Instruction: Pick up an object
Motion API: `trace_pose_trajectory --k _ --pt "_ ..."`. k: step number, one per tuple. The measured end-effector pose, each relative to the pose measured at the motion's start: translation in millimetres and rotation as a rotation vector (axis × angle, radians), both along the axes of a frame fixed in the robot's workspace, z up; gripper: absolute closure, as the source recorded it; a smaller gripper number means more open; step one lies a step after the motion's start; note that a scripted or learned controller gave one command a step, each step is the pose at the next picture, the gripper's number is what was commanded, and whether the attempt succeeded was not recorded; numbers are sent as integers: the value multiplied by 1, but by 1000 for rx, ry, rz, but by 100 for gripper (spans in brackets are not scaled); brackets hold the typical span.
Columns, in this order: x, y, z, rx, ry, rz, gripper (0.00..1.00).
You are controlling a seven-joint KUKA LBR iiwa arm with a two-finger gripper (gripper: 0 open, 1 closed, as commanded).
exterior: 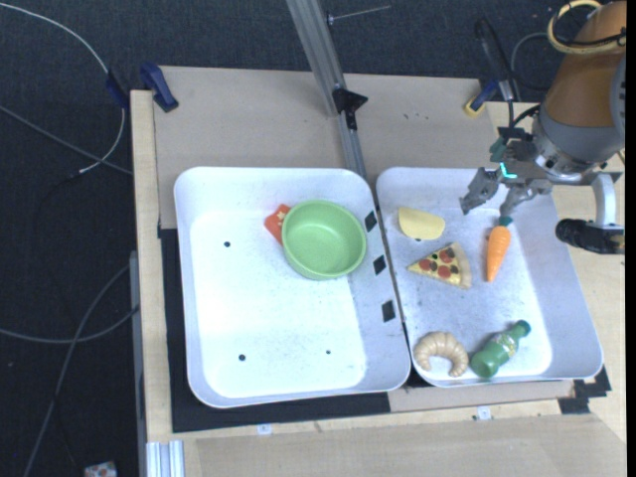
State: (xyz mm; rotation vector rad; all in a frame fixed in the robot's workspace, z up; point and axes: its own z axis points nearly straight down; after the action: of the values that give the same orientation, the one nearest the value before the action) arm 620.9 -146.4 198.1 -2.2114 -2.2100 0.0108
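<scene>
Carrot (496, 251) lies in the right bin (571, 296), leafy end up, just below the gripper (500, 195), whose fingers are spread open and empty. Judged light, stiff, smooth plastic; best pinched across its thick middle.

We've got one cam, fixed above the bench (298, 107), looking down at a slant w/ the far edge toward the top of frame. It sits far enough back that we see both white bins whole: left bin (209, 296) and right bin (556, 306) side by side, approx. centred, plus dark floor around the bench. The arm (586, 87) comes in from the right, cut off by the frame edge.
</scene>
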Motion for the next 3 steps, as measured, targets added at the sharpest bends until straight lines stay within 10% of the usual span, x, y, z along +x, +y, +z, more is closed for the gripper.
trace_pose_trajectory --k 1,3 --pt "2 0 5 -1 -8 1 0" --pt "11 5 -100 0 1 3 0"
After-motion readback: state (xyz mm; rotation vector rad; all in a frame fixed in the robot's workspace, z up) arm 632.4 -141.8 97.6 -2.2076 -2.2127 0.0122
